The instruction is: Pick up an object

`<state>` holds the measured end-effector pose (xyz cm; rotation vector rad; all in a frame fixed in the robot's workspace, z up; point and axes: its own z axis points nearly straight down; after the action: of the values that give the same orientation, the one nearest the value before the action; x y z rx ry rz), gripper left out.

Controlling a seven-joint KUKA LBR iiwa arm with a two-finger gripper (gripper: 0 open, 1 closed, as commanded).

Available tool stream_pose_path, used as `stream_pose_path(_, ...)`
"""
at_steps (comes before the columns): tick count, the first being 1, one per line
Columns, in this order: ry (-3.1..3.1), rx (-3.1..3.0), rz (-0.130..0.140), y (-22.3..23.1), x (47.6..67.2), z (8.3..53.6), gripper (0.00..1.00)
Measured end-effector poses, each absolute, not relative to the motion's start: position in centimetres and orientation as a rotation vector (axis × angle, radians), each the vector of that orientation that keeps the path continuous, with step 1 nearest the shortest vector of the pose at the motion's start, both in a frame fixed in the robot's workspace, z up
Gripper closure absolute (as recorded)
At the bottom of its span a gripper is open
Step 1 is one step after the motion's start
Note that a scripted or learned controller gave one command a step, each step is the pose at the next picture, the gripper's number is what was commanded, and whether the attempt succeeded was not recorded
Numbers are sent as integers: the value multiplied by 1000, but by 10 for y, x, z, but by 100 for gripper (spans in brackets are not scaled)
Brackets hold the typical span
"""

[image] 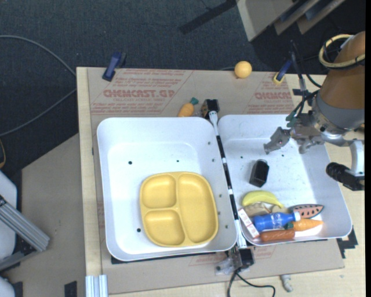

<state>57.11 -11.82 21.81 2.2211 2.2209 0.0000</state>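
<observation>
The desk (145,93) is a pale board whose brown paper covering is printed with red lettering, and it serves as the landmark here. All around it lies a dark blue-grey carpeted floor (52,35). A thin grey cable (40,49) loops over the floor beyond the desk's far left corner. Blue clamps (113,65) grip the desk's far edge, one near the left corner and another toward the right. Left of the desk's near corner stands a ribbed aluminium rail (20,223). Above the desk's far right corner, beige furniture (278,17) enters the picture. Lighting is even and soft.
</observation>
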Motion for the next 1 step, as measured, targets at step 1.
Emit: stream_pose_path(1, 2223, 2225, -3, -112, 576, 102, 0)
